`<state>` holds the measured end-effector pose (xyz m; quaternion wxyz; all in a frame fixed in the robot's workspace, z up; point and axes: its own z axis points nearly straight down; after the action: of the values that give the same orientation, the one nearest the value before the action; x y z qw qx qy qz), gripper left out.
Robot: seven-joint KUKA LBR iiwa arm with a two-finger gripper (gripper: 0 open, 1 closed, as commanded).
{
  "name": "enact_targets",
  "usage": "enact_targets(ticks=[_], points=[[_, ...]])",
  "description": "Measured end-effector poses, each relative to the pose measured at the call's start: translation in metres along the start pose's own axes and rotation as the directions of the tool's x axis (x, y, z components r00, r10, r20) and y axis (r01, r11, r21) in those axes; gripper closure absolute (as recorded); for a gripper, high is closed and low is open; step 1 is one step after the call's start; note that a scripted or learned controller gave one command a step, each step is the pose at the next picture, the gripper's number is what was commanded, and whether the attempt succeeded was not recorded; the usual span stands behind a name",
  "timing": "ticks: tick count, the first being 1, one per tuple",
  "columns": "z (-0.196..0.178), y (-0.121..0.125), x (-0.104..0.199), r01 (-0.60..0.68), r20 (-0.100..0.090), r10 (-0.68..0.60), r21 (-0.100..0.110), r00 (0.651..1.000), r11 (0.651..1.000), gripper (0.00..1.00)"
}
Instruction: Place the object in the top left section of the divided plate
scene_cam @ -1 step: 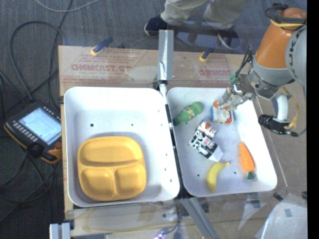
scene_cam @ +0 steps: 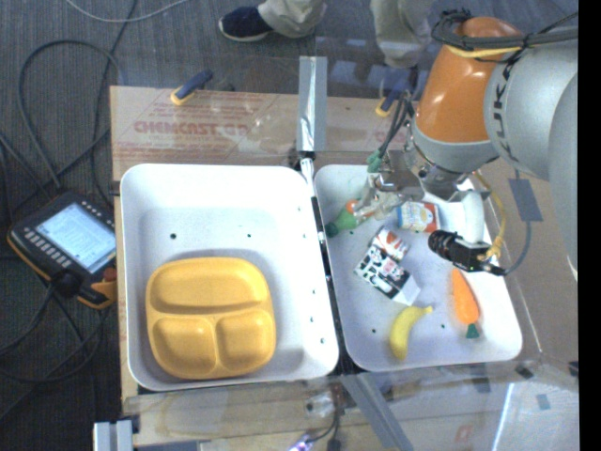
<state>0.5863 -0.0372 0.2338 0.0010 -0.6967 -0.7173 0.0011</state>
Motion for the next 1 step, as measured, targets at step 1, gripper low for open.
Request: enact_targets(ticks=[1], points=[[-0.0283,-0.0326,0.0569,0.331,0.0,-0.331,0.0,0.944,0.944,1.0]])
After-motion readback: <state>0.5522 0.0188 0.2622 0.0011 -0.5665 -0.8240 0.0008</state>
